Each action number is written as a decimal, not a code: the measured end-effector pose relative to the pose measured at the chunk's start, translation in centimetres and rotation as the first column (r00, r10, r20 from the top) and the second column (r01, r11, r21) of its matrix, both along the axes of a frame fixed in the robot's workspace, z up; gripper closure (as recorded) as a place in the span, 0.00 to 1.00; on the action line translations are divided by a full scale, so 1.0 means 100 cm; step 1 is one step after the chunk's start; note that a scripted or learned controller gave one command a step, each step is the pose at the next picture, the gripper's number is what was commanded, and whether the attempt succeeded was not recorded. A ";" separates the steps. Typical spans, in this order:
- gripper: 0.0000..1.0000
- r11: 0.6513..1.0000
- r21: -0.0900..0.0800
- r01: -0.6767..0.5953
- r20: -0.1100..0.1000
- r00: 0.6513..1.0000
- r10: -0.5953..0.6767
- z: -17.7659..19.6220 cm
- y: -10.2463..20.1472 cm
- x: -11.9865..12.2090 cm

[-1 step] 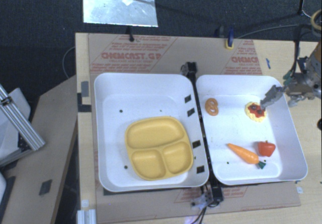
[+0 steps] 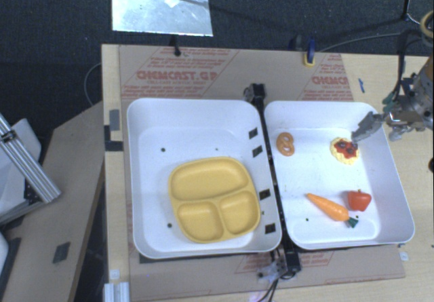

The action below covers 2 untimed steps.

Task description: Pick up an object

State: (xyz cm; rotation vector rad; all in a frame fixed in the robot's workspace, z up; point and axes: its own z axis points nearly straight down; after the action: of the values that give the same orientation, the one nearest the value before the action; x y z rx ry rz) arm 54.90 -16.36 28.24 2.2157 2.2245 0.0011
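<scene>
- Camera view: two white bins sit side by side on the bench; the left bin [image 2: 146, 158] holds a yellow tray [image 2: 213, 197], with bare floor along its far and left walls.
- Right bin [image 2: 390, 178] has open floor in the middle, between its four small things.
- Arm [image 2: 413, 100] enters from the right edge, above the bin's far right corner.
- Carrot [image 2: 327, 206] lies near the front wall, with the red pepper [image 2: 359, 199] just beside it.
- Pizza toy [image 2: 344, 150] lies at the far right, and the pretzel [image 2: 285, 144] at the far left.
- Gripper [image 2: 361, 130] points down-left, its tip at the pizza toy's edge; I cannot tell its opening or any hold.
</scene>
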 end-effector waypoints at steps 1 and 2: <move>0.00 1.000 0.001 0.003 -0.004 1.000 -0.003 -0.054 -0.002 -0.010; 0.00 1.000 0.001 0.003 -0.003 1.000 -0.003 -0.096 -0.002 -0.013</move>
State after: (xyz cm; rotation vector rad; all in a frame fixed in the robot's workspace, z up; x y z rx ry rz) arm 53.64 -16.58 18.69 2.2209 2.2240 -0.0014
